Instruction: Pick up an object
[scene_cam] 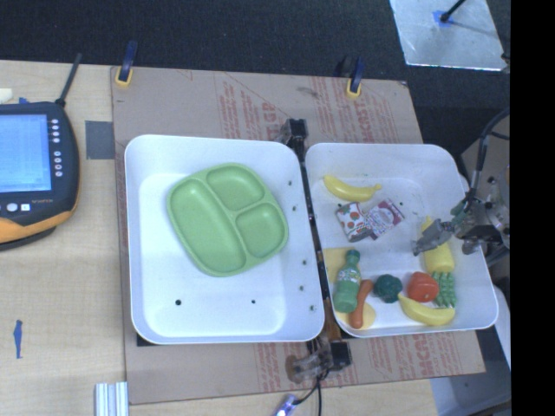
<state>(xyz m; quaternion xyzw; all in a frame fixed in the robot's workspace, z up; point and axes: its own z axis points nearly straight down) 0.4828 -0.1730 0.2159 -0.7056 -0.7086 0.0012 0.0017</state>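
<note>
My gripper [442,230] hangs low over the right side of the right bin [408,159], just above a yellow block [440,259]. Nothing shows held in it. In the same bin lie a yellow banana [350,188] at the back left and a red-and-white packet [369,220] near the middle. A green bottle [348,282] and an orange carrot [361,302] lie at the front left. A dark green broccoli [388,287], a red pepper [421,287] and a second banana [426,313] lie along the front.
The left bin [152,310] holds a green divided plate [227,219]. Both bins rest on cardboard [217,102] held by clamps [126,66]. A control pendant [28,170] lies on the bench at far left. The arm's wrist and cables [486,198] crowd the right bin's right rim.
</note>
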